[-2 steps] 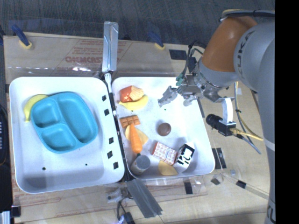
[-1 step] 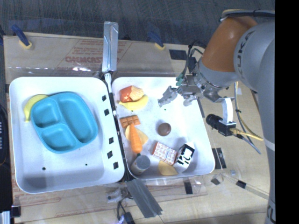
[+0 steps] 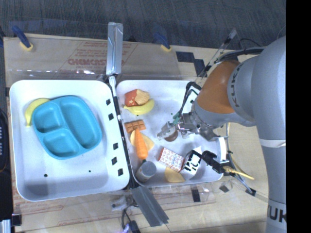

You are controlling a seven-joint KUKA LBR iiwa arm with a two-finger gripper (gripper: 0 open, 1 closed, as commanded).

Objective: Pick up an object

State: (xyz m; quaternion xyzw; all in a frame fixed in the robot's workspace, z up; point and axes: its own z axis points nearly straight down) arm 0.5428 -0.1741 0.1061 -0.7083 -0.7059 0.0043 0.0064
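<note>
Camera view | wooden bench point(image 3: 272, 144) — two white bins point(image 3: 19, 130); dark ribbed floor point(image 3: 146, 4) | gripper point(image 3: 171, 130) — grip unclear

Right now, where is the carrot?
The carrot lies in the right bin, near its left wall, below the waffle and above the grey cup.

The blue tray point(image 3: 68, 125) hides most of the yellow banana point(image 3: 33, 109) — the arm point(image 3: 252, 86) is cut off at the right.

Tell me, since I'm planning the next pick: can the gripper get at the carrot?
Probably yes. The carrot lies uncovered in the right bin, left of the gripper, though the chocolate bar and grey cup crowd it.
</note>
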